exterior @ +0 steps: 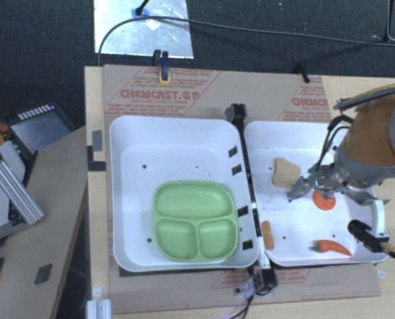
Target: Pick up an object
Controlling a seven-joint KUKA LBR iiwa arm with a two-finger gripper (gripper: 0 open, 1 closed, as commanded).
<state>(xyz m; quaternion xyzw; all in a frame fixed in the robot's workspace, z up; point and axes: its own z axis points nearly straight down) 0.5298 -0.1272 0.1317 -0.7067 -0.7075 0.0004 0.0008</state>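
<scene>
The fingers (302,190) hung over the right bin (297,135), how far open I could not tell, beside the tan bread slice (285,172); a red disc (324,201) lay nearby.

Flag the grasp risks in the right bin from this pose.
1. The gripper sits between the tan piece and the red disc, so a descent could nudge either one rather than grasp it.
2. The carrot and the orange stick lie near the bin wall, which may block the fingers.
3. The red disc looks flat and may slip out.
</scene>
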